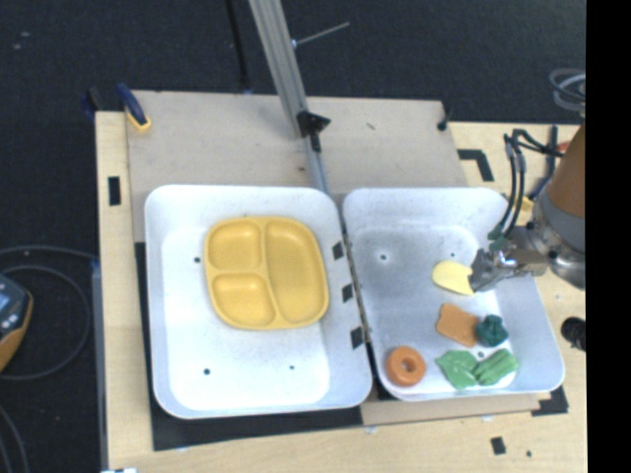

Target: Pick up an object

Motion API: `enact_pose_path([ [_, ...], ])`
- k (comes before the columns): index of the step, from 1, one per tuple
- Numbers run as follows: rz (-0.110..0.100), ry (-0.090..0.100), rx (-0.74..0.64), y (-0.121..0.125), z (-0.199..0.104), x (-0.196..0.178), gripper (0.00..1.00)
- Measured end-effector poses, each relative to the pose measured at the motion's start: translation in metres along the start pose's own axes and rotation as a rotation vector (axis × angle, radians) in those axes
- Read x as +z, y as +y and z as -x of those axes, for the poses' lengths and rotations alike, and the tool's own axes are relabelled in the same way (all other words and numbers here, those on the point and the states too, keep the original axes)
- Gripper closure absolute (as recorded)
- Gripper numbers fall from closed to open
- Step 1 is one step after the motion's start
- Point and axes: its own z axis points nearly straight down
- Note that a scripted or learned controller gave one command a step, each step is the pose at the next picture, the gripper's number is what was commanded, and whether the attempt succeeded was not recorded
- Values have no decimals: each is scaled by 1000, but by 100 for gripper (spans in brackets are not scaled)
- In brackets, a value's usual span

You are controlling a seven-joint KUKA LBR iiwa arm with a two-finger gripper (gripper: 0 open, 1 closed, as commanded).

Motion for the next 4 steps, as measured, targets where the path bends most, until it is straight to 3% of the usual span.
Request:
enact_pose_path([
  [4, -2, 2, -3, 60, -192, 31, 100],
])
